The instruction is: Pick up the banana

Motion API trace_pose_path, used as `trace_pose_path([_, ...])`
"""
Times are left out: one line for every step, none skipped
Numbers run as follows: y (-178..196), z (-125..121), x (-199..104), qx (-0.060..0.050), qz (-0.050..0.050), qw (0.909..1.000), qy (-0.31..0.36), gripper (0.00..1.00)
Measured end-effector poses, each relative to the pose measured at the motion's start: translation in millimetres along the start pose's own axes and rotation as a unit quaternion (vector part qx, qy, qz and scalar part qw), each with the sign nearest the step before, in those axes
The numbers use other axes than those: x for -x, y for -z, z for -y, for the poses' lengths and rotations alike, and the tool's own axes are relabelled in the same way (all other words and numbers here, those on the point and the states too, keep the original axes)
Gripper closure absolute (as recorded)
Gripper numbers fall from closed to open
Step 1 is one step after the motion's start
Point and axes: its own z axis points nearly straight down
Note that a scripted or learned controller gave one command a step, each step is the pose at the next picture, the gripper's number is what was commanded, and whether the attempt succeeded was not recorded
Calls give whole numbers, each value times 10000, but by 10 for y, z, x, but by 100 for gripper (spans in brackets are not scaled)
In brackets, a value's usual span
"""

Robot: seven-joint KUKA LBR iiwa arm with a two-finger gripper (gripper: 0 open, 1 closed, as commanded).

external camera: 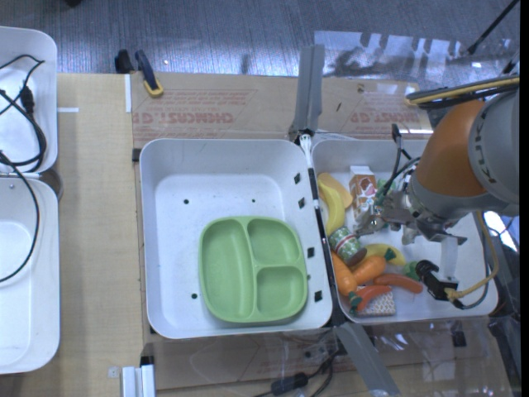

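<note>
Over the right bin [488, 300] my pincer [382, 213] hangs among the toy food, its grip state something I cannot tell, while the banana [332, 203] lies just to its left against the dividing wall, long axis running far-to-near.

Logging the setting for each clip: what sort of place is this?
Probably a robotics lab bench: two white bins on a cardboard-covered bench, toy food such as a banana, loose cables, and grey carpet beyond.

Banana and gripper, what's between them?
In the camera view, a small snack packet lies between the banana and the gripper.
</note>
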Motion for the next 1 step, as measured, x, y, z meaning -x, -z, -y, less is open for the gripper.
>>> trace_pose_path([-93,334,292,1,-10,10000,31,0])
